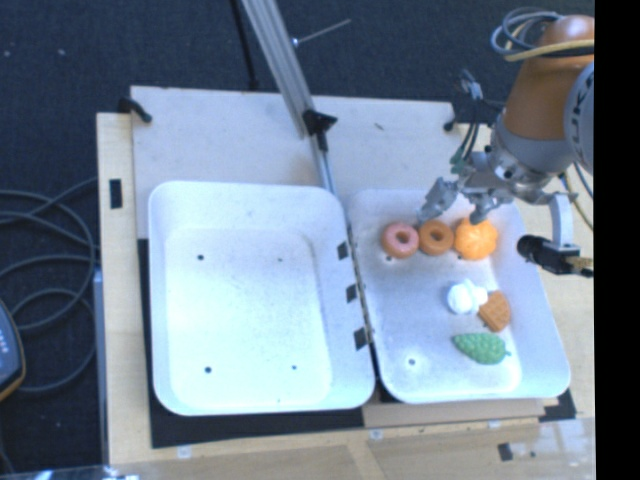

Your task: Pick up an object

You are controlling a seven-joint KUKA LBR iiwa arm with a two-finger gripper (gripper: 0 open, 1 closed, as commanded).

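Gripper (462, 200) hangs open, holding nothing, above the right bin's (530, 368) far edge. Brown doughnut (435, 237) lies just nearer, between pink doughnut (400, 240) and orange (476, 240).

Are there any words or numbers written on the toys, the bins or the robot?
None can be read.
The pink donut, brown donut, orange, white ball and green leaf look plain.
Both bins and the arm show no letters.
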